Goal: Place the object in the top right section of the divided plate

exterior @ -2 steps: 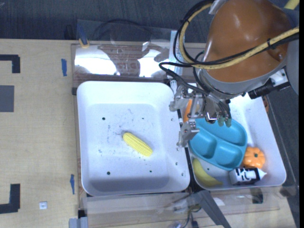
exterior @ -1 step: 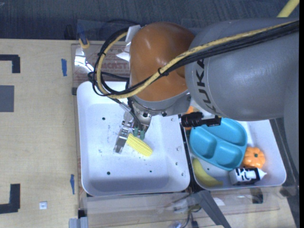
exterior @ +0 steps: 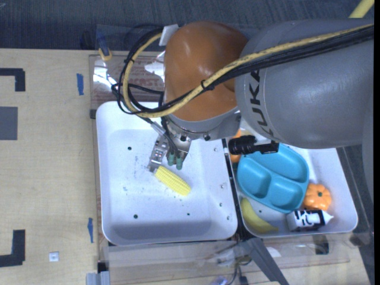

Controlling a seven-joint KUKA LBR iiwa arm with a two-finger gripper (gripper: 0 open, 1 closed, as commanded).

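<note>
The big grey arm (exterior: 309, 82) with its orange band reaches over the left shallow white bin (exterior: 119, 218). In the right white bin (exterior: 347, 212) sits the blue divided plastic plate (exterior: 276, 180). Down in the left bin lies the yellow corn cob (exterior: 173, 180), long axis slanting from upper left to lower right. The two-finger gripper (exterior: 167, 157) hangs just above the cob's upper-left end, fingers slightly parted, gripping nothing.

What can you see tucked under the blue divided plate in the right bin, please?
A yellow, banana-like piece pokes out beneath the blue divided plate at its lower left edge; how far it runs under the plate is covered.
</note>
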